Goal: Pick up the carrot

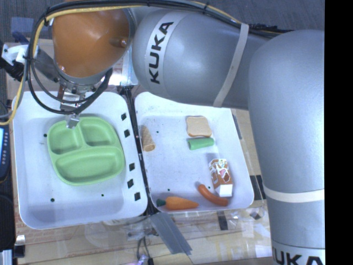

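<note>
The carrot [177, 203] is orange with a green stub at its left end. It lies flat near the front left corner of the right bin [165, 164]. My gripper [72, 120] hangs below the orange wrist band over the left bin [30, 192], at the far edge of a green divided plate [85, 150]. It is well away from the carrot, across the divider between the bins. Nothing shows in its grasp.
The right bin also holds a reddish sausage [212, 195] just right of the carrot, a small printed carton [220, 175], a green stick [200, 143], a bread slice [198, 126] and a brown roll [147, 138] by the divider. The big grey arm spans the back.
</note>
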Controlling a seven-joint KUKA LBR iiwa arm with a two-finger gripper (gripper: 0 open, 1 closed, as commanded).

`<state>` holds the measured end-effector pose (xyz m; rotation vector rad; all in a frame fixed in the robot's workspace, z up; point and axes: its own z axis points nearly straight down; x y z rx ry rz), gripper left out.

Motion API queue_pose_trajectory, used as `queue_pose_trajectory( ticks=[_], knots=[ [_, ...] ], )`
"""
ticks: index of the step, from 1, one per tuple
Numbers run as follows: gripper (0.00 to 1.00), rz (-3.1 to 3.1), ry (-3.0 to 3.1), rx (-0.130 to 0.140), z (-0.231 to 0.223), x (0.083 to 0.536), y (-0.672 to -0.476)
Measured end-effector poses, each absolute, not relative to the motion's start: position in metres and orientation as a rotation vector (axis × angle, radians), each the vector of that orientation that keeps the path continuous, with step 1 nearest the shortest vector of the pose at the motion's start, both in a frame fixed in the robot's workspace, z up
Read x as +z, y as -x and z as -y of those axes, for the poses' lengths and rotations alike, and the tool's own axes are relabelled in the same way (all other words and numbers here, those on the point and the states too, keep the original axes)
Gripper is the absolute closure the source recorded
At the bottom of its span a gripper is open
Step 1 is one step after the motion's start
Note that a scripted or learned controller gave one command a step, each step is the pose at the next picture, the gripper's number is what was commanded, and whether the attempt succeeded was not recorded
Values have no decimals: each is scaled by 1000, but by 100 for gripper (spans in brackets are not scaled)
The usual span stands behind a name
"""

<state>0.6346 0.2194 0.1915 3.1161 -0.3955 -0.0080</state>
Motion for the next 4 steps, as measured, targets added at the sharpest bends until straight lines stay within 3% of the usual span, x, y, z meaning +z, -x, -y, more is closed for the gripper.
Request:
queue_pose_trajectory(
  ticks=[1, 2, 3, 4],
  knots=[
    [100, 409, -3113, -2, -219, 93, -544],
    [100, 309, -3130, 10, -219, 191, -570],
    [100, 306, -3129, -4, -221, 197, -568],
    [100, 825, -3029, -7, -218, 161, -549]
  ],
)
